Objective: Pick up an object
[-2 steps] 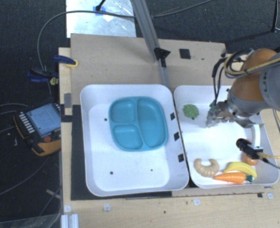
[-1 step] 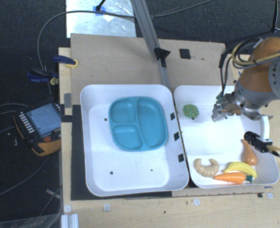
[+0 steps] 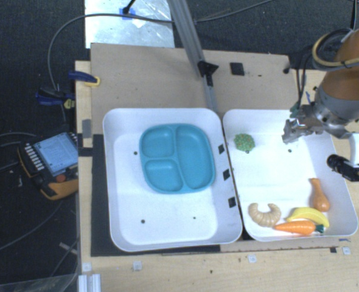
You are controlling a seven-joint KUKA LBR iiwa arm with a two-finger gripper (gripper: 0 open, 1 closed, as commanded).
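Brown table (image 3: 167, 78) w/ two white bins. Left bin (image 3: 125, 224) holds blue tray (image 3: 177, 158). Right bin (image 3: 277, 175), just beside it: broccoli (image 3: 244, 142) near its far-left corner; croissant (image 3: 264, 214), banana (image 3: 310, 215), carrot (image 3: 296, 227), squash (image 3: 319, 194) at its near-right corner. Tool (image 3: 294, 130) over far-right part, grip state can't tell, nothing seen held.
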